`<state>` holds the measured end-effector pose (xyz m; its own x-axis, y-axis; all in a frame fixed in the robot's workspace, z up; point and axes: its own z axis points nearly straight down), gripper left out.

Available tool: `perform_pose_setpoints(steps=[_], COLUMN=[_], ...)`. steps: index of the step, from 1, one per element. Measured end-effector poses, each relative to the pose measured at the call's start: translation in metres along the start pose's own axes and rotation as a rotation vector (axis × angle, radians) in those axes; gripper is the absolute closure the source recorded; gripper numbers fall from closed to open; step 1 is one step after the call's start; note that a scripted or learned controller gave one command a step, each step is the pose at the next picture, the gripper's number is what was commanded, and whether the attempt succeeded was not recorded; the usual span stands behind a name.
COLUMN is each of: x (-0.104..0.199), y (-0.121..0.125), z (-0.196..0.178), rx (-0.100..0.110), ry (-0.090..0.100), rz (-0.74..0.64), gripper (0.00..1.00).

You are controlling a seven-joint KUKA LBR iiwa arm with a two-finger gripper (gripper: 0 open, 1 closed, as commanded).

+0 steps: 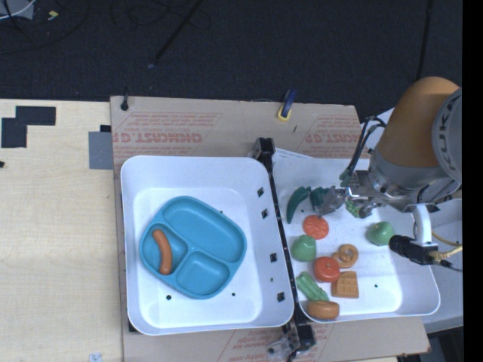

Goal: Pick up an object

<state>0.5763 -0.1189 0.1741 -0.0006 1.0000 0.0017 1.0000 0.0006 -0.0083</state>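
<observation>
Just beside the fingers [332, 197], a green pepper [297, 201].

We are looking at a robotics lab bench. Two white bins [192, 173] are sitting side by side on cardboard sheeting [226, 123] at centre frame, a grey and orange arm [419, 142] is reaching in at the right, and loose cables [30, 6] are trailing across the dark floor at upper left.

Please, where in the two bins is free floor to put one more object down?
Left bin: bare white floor all around the blue plate, widest near the top and right walls. The right bin is crowded with toy food under the hand; a small bare patch lies right of the waffle.
</observation>
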Motion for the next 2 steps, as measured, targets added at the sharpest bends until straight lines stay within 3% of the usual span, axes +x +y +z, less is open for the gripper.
perform_pose_setpoints(steps=[2], x=[0.001], y=[0.001], z=[0.089], rx=[-0.003], ry=[0.000], rz=[0.001], gripper=[0.00])
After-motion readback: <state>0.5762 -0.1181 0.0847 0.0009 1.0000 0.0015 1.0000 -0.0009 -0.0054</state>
